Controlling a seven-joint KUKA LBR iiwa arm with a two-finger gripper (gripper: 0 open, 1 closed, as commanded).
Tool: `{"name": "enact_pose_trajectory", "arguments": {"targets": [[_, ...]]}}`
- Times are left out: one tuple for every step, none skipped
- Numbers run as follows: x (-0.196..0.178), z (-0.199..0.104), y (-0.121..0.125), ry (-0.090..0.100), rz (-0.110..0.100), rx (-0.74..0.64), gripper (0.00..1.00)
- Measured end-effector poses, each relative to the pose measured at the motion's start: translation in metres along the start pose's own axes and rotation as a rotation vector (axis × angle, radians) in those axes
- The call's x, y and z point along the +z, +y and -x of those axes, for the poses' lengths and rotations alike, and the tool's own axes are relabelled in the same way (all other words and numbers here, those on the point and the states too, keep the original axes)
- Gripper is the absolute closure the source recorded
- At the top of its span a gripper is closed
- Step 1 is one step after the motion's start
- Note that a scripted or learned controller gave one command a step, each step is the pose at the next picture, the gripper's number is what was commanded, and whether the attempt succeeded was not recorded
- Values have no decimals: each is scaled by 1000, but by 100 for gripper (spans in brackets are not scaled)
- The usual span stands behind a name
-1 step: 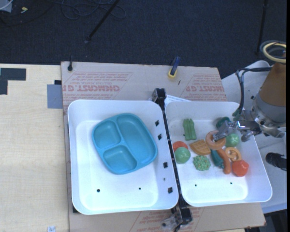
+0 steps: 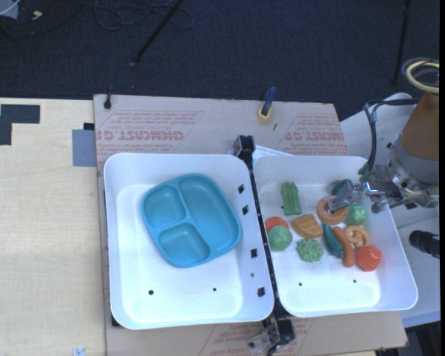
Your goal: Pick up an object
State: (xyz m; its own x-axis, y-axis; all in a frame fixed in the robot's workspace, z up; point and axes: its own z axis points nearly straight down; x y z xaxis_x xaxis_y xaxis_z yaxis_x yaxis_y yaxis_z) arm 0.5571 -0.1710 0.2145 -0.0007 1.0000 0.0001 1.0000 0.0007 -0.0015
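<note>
Bins, two, white and shallow, stood side by side on a cardboard sheet (image 2: 208,128) laid over the desk (image 2: 37,228). The left bin (image 2: 130,288) carried a blue divided plate (image 2: 190,219) with three compartments, lying near its middle.

The right bin (image 2: 341,291) carried a cluster of toy foods in its farther half. Nearest the front lay a red tomato (image 2: 368,258) at the right and a green broccoli piece (image 2: 309,250) to its left. Just behind these were a green ball (image 2: 280,237) with a red piece touching it, an orange wedge (image 2: 308,225), a teal pepper (image 2: 331,239) and an orange pretzel shape (image 2: 355,236). Farther back stood a green ridged bar (image 2: 291,197), apart from the rest, and an orange ring (image 2: 331,212) beside a small green ball (image 2: 356,215).

The hand (image 2: 348,195) hung over the ring at the far right of that bin, reaching in from the right; whether it was wide or narrow could not be told, and nothing was seen held in it.

A blue and yellow clamp (image 2: 267,104) sat at the far edge of the cardboard.
</note>
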Motion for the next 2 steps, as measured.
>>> {"name": "enact_pose_trajectory", "arguments": {"targets": [[43, -4, -2, 2, -6, -1, 0], [95, -13, -10, 3, -7, -1, 0]]}}
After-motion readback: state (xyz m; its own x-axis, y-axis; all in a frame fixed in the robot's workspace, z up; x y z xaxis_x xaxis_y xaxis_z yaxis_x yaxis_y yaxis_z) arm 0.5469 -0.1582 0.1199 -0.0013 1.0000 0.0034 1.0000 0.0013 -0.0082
